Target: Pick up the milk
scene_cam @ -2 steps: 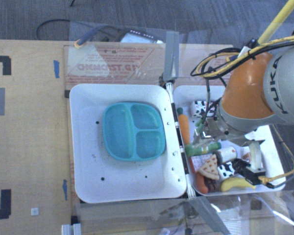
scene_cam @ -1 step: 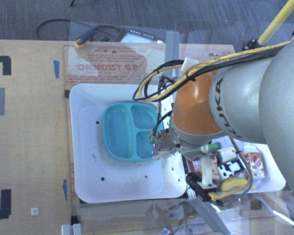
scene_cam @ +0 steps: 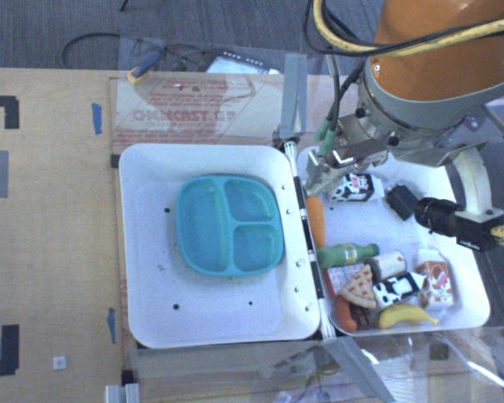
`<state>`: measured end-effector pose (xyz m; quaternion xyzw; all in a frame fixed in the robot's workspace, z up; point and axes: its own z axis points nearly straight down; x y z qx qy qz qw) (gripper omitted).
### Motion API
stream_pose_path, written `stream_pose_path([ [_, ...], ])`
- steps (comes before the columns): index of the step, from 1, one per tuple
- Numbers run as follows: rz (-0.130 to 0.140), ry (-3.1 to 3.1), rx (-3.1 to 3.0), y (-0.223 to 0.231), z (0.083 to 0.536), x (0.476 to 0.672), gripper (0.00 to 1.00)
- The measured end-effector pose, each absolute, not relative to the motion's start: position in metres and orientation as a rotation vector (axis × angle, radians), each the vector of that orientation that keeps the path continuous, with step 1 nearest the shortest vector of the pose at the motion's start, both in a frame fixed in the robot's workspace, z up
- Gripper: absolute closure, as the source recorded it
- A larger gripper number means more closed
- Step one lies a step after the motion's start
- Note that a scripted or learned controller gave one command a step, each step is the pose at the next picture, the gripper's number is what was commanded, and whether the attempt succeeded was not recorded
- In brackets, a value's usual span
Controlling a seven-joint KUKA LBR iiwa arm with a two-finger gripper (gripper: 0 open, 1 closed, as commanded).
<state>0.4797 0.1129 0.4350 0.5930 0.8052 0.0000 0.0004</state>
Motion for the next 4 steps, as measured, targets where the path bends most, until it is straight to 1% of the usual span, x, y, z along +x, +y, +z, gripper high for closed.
stream_pose_path([
  [1,-0.001,2.496,1.91,0.171,0.206,0.502,1.0],
  [2,-0.001,2.344,2.092,0.135,0.345,0.503,1.0],
  [3,0.0,2.392,2.034,-0.022,0.346,0.516,1.0],
  [4,0.0,2.392,2.033,-0.022,0.346,0.516,0.0],
])
